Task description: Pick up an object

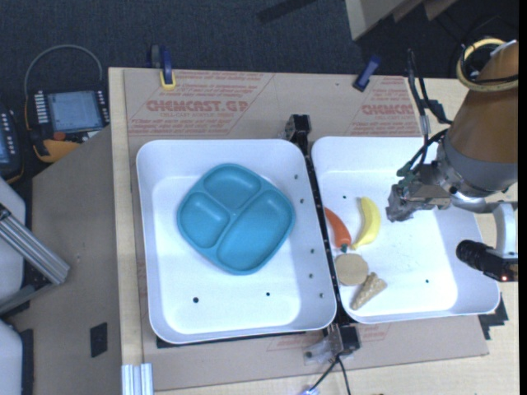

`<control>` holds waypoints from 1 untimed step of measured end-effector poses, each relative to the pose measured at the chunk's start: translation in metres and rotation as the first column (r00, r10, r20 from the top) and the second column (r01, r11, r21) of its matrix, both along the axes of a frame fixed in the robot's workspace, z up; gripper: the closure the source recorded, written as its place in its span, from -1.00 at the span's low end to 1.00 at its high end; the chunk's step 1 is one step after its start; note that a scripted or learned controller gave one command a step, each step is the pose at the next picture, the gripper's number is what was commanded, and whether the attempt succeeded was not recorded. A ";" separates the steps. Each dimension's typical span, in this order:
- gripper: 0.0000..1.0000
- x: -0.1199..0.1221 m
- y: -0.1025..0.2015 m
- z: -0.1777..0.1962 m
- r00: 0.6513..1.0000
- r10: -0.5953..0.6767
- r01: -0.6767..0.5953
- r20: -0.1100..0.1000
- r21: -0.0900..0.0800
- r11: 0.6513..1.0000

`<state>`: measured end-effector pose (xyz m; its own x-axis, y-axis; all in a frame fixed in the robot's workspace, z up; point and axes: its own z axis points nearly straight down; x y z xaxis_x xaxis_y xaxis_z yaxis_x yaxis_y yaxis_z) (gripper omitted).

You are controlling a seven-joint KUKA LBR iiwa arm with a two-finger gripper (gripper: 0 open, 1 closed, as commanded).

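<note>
In the right bin (428, 299) lie a yellow banana (367, 221), an orange-red carrot-like piece (338, 228) against the left wall, a round tan cookie (352, 269) and a tan cone-shaped piece (367, 290). My gripper (400, 206) hangs over the right bin, just right of the banana, with nothing seen between its fingers. The arm's orange and grey wrist (486, 130) hides the bin's upper right part.
The left bin (165, 295) holds a blue divided plate (236, 217). A black divider with clamps (298, 127) runs between the bins. Cables hang near the arm at the upper right. A black fitting (486, 259) sits by the right bin's right rim.
</note>
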<state>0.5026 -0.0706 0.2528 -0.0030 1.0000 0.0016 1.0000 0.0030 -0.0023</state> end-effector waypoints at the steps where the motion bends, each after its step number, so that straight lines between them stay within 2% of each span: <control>1: 1.00 0.008 0.046 0.001 1.000 -0.002 0.002 0.003 -0.002 1.000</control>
<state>0.5106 -0.0246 0.2542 -0.0007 1.0000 0.0001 1.0000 0.0007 0.0008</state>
